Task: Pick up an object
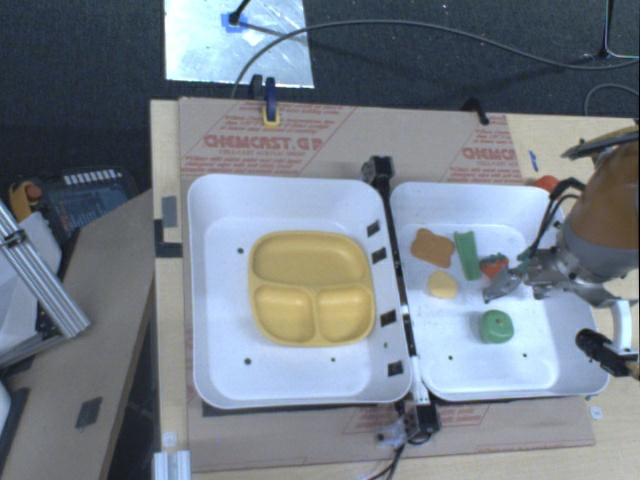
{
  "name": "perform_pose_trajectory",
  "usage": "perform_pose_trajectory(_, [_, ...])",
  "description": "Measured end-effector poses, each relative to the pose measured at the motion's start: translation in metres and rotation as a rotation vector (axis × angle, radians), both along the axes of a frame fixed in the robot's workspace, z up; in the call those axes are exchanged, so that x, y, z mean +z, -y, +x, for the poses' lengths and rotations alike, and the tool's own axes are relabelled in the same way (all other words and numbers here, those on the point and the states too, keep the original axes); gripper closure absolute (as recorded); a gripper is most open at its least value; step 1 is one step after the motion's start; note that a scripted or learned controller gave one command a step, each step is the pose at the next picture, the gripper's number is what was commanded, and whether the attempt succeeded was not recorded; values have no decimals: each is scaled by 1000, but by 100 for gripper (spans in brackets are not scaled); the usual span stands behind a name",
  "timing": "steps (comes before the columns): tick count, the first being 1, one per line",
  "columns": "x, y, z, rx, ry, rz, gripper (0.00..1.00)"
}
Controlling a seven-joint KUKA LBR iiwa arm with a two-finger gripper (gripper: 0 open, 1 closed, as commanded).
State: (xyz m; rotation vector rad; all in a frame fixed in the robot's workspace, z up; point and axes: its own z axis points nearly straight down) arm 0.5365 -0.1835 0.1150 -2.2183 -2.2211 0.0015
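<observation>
- The bench had two shallow white bins sitting side by side on a sheet printed with red lettering.
- Left bin carried a yellow divided tray, pretty much centred, with one long compartment toward the bin's far edge and two smaller ones toward the near edge.
- Right bin had all the small stuff, bunched in its far half.
- An orange-brown piece lay closest to the edge shared with the left bin, and a green stick lay just beside it.
- A small yellow lump sat just on the near side of the orange-brown piece.
- A little red-orange bit was right beside the green stick, up against the tool.
- A round green object sat by itself nearer the middle of the bin, apart from the rest.
- The arm came in over the right bin's right edge, and the gripper was down low between the red-orange bit and the round green object.
- Honestly couldn't tell how the gripper was set; it was too blurry and dark there, and I couldn't make out anything clamped in it.
</observation>
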Motion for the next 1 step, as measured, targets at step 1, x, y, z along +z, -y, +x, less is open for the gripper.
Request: perform_pose_trajectory(1, [-32, 0, 0, 0, 1, 0, 0])
